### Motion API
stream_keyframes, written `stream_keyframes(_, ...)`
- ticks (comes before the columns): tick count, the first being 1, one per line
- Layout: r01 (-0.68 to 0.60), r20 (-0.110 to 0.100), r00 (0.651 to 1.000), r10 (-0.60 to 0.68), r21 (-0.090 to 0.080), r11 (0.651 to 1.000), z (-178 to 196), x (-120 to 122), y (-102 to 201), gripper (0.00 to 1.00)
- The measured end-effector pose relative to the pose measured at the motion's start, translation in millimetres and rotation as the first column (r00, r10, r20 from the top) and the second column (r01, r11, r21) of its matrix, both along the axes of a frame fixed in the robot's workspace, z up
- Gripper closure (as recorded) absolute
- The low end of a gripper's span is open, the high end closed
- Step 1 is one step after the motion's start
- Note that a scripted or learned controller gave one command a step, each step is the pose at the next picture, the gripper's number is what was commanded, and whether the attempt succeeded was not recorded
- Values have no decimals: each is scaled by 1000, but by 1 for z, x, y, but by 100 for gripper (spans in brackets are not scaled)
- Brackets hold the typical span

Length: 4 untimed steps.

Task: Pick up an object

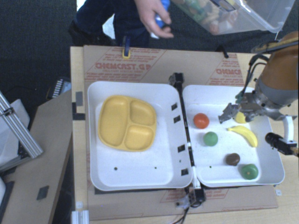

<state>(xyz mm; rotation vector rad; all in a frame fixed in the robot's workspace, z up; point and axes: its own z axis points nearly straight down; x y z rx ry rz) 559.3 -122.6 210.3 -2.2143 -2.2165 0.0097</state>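
In the camera view, the gripper [232, 111] hung over the right bin [275, 171], its fingers apart with nothing visible between them, just left of a small yellow object [240, 118]. Below it in that bin lay a tomato [201, 121], a green ball [210, 138], a banana [244, 134], a brown fruit [232, 159] and a lime [250, 171]. A yellow divided plate [127, 122] sat in the left bin [140, 178].

Grey arm from right, tool [230, 112] low — tilted left
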Motion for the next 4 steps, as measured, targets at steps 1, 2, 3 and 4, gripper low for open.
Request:
stream_keyframes(1, -2, 11, 1000, 2, -2, 1000, 6, 3, 0, 0)
stream_keyframes(2, 0, 9, 1000, 0, -1, 1000, -36, 1, 0, 0)
stream_keyframes(3, 0, 7, 1000, 0, 0, 1000, -95, -1, 9, 0)
stream_keyframes(4, 1, 8, 1000, -1, -1, 1000, -128, -1, 9, 0)
